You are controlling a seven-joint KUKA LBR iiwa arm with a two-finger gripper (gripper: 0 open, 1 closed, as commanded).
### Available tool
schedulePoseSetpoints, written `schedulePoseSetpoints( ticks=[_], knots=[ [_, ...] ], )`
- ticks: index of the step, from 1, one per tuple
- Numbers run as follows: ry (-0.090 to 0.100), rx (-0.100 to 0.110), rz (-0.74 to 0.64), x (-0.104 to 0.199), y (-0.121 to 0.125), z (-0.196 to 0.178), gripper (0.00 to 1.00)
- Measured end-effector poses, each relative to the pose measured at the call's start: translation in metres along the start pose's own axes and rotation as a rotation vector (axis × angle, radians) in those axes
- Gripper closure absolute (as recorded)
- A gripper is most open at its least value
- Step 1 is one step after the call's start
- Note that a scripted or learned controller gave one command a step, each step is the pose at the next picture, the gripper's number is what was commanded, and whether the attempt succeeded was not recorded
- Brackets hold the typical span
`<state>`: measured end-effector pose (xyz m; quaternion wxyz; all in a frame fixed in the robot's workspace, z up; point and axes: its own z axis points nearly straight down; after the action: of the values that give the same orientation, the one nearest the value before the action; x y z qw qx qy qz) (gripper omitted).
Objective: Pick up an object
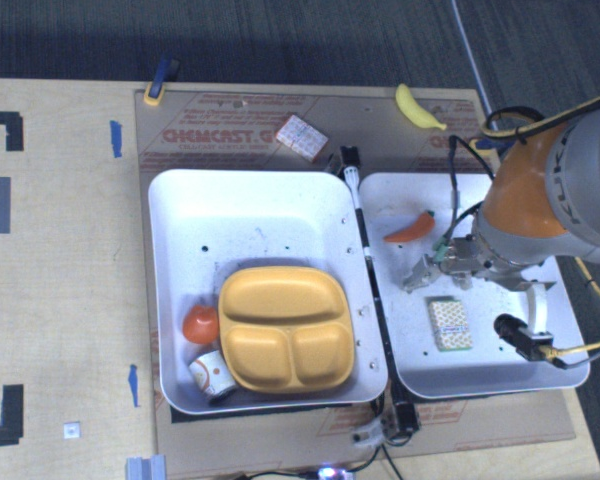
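Bench (60, 298) with two white bins (180, 268), banana (418, 108).

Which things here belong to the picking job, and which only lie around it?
Job:
- two-finger gripper
- orange carrot-shaped toy
- patterned pale sponge block
- yellow divided plastic tray
- small orange ball
- white-and-orange cup

Lying about:
- yellow banana
- checkered card
- blue clamp

A robotics lab test station. A pale wooden surface (60, 298) carries blue tape marks and black printed corner markers, well left of the claw (420, 273). Two shallow white plastic bins (170, 268) sit on flat printed cardboard (220, 133), with toy objects inside. Loose black cables (500, 123) run behind the claw, and dark grey carpet (280, 18) lies beyond.
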<state>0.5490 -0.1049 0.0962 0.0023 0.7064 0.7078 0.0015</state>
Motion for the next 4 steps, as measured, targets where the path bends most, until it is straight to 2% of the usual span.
schedulePoseSetpoints(
  ticks=[1,2,3,4],
  knots=[
    [0.001,0.003,0.002,0.013,-0.039,0.01,0.0],
    [0.001,0.0,0.003,0.013,-0.038,0.0,1.0],
    [0.001,0.0,0.003,0.013,-0.038,0.0,0.0],
    [0.0,-0.001,0.002,0.014,-0.065,0.01,0.0]
  ],
)
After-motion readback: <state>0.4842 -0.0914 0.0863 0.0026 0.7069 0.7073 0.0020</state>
